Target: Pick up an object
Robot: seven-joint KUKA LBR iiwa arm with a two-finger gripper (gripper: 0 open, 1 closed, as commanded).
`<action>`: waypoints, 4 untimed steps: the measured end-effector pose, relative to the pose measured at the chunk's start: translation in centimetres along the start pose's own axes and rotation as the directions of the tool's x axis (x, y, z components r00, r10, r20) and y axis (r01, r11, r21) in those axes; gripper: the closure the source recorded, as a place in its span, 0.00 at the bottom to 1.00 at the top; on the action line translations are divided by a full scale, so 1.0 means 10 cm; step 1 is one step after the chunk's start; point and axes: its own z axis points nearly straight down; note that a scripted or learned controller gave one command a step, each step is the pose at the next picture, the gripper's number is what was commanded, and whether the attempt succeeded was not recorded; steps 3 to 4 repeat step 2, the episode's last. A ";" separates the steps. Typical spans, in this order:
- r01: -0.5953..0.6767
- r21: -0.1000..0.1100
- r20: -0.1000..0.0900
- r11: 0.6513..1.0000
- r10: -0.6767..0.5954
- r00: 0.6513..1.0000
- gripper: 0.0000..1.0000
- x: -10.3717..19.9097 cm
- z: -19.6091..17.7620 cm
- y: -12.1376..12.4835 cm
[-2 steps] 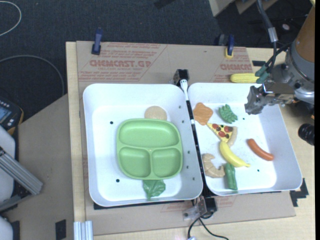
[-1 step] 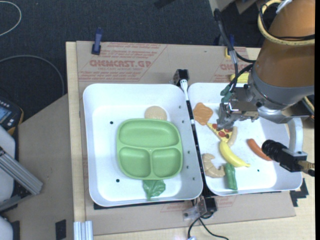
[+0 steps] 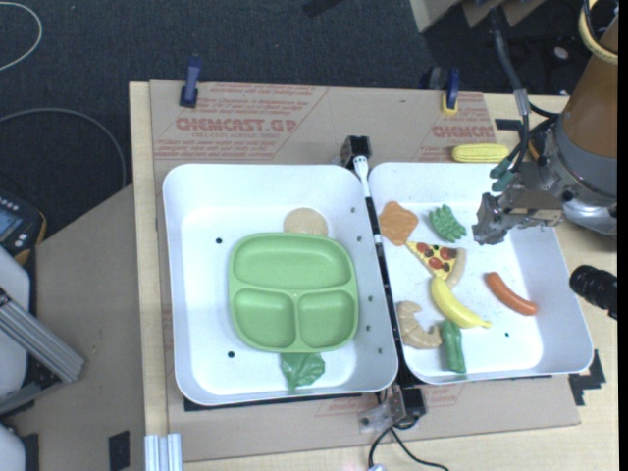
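The arm is reaching in from the right, and its gripper [image 3: 488,232] is hanging over the right bin [image 3: 564,356], near the bin's upper middle; from where I am standing I cannot tell whether it is parted or closed, and nothing is showing in its grasp. The toy food is lying in that bin: a green broccoli piece [image 3: 447,223] just beside the gripper, a pizza slice [image 3: 435,256] below it, a banana [image 3: 453,304], a red sausage [image 3: 513,294], an orange piece [image 3: 397,222], a tan piece [image 3: 416,328] and a green vegetable [image 3: 452,347]. I am worrying that the pieces are crowding each other, so a descent near the broccoli could be nudging the pizza aside or pinching two things at once, and flat pieces may be slipping out. The left bin [image 3: 186,292] is holding a green divided plate [image 3: 292,292], a leafy piece [image 3: 303,368] and a tan disc [image 3: 306,222]. Both bins are sitting on a brown board [image 3: 245,121] clamped at the back, with a yellow corn cob [image 3: 478,152] lying on it, over dark carpet [image 3: 147,18] with loose cables.
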 end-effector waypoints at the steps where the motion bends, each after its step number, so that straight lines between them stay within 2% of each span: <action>1: 0.008 0.010 -0.004 1.000 -0.008 1.000 1.00 0.41 0.43 -0.01; 2: 0.011 -0.010 -0.006 1.000 -0.011 1.000 1.00 1.03 -0.66 0.01; 4: 0.011 -0.010 -0.006 1.000 -0.011 1.000 1.00 1.03 -0.66 0.01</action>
